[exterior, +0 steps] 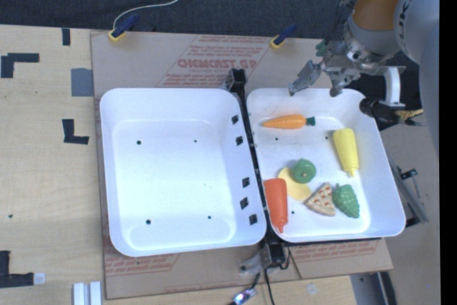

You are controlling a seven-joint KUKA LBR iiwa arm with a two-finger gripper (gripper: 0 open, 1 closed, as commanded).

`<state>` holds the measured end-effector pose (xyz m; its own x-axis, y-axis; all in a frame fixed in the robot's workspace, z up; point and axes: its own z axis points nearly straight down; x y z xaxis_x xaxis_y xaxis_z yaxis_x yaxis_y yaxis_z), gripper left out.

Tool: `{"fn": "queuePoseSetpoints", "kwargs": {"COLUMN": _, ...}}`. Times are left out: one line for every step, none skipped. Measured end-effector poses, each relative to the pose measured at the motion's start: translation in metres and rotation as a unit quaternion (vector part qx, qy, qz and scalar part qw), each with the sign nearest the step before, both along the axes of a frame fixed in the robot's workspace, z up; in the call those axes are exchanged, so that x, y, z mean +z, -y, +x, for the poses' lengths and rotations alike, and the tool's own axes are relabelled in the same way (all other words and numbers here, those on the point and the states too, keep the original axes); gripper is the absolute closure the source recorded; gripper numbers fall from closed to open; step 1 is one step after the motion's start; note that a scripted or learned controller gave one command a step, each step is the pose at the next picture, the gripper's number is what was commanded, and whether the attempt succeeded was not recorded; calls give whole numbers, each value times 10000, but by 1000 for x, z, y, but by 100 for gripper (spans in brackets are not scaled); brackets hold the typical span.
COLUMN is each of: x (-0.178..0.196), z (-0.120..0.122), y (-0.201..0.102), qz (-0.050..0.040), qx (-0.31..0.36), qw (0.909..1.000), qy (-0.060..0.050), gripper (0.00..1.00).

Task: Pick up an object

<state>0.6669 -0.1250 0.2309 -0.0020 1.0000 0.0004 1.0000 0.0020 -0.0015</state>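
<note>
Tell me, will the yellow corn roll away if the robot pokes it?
Probably a little. The corn looks long and rounded, lying flat in the right bin, so a sideways nudge could roll it. It looks like smooth, stiff plastic, so it may slip between the fingers. The gripper, open above the bin's far edge, isn't touching it.

Two shallow white bins sit side by side, a left bin (121,153) and a right bin (378,175); in the right one lie six toy foods: one carrot (287,122); one yellow corn cob (346,149); one green apple (304,171) on one yellow slice (292,184); one pizza wedge (321,199); one green leafy piece (347,201); one orange-red bottle (276,203); two blue clamps (123,25) hold the cardboard.
</note>
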Motion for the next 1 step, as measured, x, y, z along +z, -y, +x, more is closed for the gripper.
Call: {"fn": "queuePoseSetpoints", "kwargs": {"x": 10, "z": 0, "y": -1, "qz": 2, "qx": 9, "qw": 10000, "qy": -1, "gripper": 100}}
